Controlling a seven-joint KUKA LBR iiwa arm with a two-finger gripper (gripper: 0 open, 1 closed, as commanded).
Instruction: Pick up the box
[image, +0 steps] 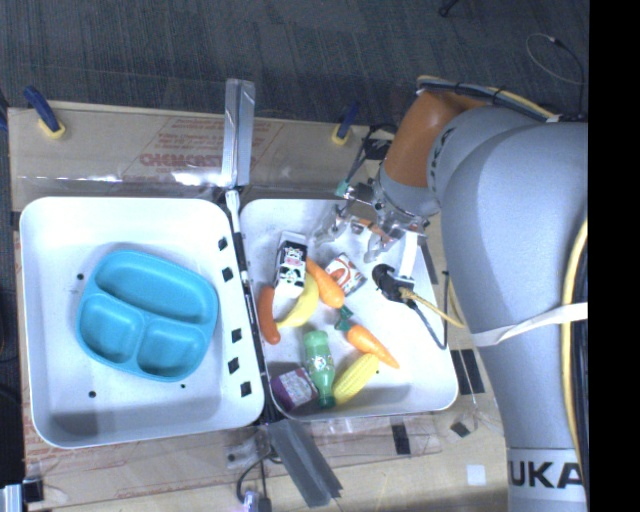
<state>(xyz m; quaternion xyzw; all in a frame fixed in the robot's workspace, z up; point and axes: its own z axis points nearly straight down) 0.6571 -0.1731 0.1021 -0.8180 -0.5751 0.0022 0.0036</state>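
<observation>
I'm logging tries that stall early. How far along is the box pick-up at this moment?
Done: the arm has reached the right bin, and the gripper sits near its back edge. In hand: nothing visibly. The box, black and white, lies on the bin floor to the gripper's left, apart from it, beside the banana. Left: move over the box, grasp it and lift.
</observation>
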